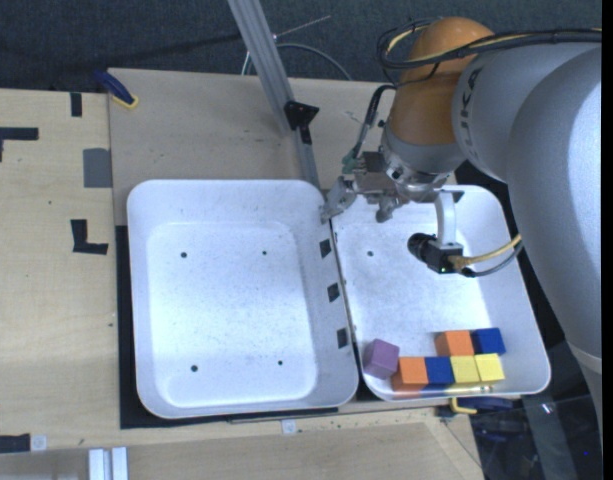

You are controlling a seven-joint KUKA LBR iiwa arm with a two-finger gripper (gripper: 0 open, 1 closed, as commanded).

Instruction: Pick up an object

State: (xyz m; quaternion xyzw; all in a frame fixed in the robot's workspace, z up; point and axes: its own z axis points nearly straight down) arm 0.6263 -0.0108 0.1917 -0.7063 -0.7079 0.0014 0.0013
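The two-finger gripper is positioned above the shallow white right bin; finger state cannot be determined.

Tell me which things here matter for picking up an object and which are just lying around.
For the job: gripper; purple block; orange blocks; blue blocks; yellow blocks; right bin.

Lying about: left bin; blue-and-yellow tool on the bench.

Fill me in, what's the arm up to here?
The KUKA arm reaches in from the right, its gripper over the far end of the right bin. The blocks, purple, orange, blue and yellow, sit clustered at that bin's near edge, well away from it. Nothing picked yet.
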